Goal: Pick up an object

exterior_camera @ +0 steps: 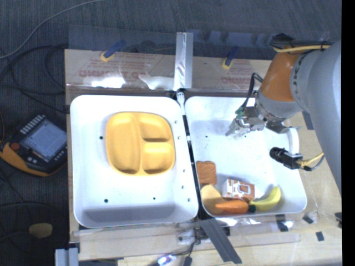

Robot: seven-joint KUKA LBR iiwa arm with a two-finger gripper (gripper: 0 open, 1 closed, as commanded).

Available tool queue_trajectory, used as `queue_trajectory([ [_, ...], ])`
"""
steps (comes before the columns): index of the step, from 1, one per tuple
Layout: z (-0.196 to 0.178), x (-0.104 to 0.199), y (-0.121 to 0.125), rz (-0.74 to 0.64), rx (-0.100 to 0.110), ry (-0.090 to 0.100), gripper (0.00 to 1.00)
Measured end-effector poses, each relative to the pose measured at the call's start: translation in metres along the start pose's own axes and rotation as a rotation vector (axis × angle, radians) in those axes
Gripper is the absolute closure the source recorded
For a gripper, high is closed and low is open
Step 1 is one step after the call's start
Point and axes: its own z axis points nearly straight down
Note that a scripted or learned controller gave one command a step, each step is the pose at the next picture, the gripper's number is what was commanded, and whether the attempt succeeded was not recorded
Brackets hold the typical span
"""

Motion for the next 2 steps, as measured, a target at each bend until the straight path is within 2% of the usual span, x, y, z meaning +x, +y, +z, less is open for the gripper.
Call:
queue_trajectory([
  [1,0.0,0.0,0.0,0.0,0.0,-0.001,0.0],
  [2,-0.019,0.017,-0.044,0.08,0.0,-0.001,0.0],
])
